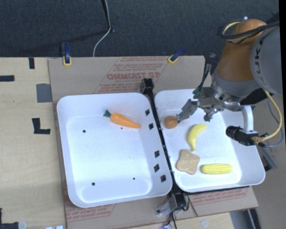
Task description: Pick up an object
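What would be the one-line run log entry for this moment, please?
tool: open, above right bin, holding nothing | nearest: brown ball | right bin also: banana, bread, corn | left bin: carrot

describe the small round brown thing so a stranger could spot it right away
Start at the right bin, then go to its upper left part, beside the divider between the bins. The brown ball lies there, just left of the gripper; its neighbours are yellow or flat.

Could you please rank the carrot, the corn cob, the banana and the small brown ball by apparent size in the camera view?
1. carrot and corn cob, too alike to separate
2. banana
3. small brown ball, clearly smallest
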Motion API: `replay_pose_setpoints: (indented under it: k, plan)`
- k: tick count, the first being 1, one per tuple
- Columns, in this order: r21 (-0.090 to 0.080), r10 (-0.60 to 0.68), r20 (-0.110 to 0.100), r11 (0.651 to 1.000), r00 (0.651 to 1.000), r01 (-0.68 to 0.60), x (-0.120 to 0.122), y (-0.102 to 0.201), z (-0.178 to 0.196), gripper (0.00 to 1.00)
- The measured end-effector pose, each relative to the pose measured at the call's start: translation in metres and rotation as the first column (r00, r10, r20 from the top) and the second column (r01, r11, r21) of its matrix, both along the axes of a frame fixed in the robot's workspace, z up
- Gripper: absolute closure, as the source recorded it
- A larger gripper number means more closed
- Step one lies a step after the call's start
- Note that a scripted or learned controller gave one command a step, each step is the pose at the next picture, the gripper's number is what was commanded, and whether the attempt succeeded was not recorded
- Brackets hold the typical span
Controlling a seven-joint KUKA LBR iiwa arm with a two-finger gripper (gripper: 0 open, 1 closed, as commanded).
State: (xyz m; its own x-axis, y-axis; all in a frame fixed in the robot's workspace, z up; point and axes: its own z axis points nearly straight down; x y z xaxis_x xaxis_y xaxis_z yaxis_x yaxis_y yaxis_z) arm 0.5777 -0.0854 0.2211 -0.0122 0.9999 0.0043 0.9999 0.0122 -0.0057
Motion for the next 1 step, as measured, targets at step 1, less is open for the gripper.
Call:
replay_pose_setpoints:
  k: [1]
  plan:
    - [-0.002,-0.013,-0.009,1.000,1.000,0.013,-0.0639,0.0118,-0.0428,0.00]
